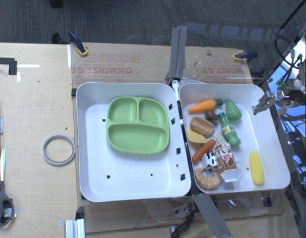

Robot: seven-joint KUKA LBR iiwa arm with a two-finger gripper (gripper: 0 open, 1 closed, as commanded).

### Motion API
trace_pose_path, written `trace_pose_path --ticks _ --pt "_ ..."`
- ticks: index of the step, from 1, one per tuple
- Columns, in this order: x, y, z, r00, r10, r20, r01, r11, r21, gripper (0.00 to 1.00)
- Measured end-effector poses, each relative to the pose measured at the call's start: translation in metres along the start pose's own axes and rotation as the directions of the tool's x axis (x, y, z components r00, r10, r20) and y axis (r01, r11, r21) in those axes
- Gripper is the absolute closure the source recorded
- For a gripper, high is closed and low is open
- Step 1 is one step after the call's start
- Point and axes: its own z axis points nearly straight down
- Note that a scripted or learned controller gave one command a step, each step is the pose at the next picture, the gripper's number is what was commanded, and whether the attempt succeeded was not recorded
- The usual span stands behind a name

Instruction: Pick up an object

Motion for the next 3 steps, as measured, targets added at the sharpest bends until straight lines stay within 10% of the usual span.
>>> trace_pose_path --ticks 1,2,3 --pt "0.015 0.068 0.114 0.974 0.227 0.001 -0.227 0.974 0.000 0.00" --pt "0.020 0.080 0.167 0.991 0.137 0.001 -0.137 0.991 -0.001 0.00" --pt "0.020 0.080 0.157 0.991 0.134 0.002 -0.134 0.991 -0.002 1.00"
